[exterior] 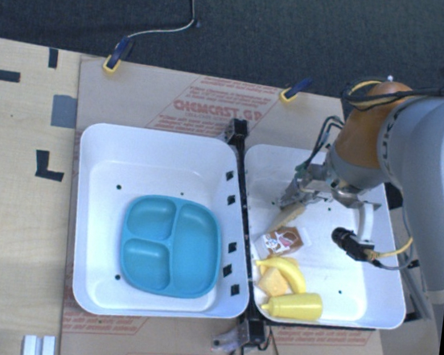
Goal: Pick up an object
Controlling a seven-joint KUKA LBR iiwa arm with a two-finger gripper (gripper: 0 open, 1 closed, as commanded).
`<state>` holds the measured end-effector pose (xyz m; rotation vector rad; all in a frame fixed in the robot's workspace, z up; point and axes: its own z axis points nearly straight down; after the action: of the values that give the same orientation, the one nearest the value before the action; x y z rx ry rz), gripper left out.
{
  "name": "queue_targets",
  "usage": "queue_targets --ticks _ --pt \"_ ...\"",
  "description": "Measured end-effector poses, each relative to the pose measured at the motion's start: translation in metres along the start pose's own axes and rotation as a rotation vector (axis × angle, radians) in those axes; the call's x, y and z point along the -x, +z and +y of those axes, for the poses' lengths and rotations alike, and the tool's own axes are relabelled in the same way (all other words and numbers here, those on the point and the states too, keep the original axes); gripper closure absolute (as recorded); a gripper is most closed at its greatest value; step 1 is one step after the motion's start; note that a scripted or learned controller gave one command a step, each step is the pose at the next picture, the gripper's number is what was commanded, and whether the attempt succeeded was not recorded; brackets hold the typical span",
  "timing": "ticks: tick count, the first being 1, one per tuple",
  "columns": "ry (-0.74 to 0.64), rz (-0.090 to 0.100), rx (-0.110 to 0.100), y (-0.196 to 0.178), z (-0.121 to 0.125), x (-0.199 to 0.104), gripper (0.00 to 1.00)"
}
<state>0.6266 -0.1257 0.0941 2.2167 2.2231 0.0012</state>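
My gripper (295, 195) reaches down into the right bin (367, 309), near its upper left part. Just below it lies a thin tan piece (289, 216), touching or very close to the gripper's tip. A small brown and white packet (283, 240) lies further down. At the bin's lower left corner sit a yellow banana (285, 269), a pale orange chunk (273, 283) and a yellow cylinder (296, 306), packed close together.
A blue divided plate (171, 245) lies in the left bin (96, 148). A black divider (238, 207) runs between the bins. The grey arm with its orange band (365, 135) and a black cable (355, 243) hang over the right bin's right half.
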Motion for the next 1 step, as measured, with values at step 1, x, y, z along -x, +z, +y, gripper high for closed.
queue_targets --ticks 1 --pt "0.003 -0.002 0.001 -0.0874 -0.0309 0.0228 1.00"
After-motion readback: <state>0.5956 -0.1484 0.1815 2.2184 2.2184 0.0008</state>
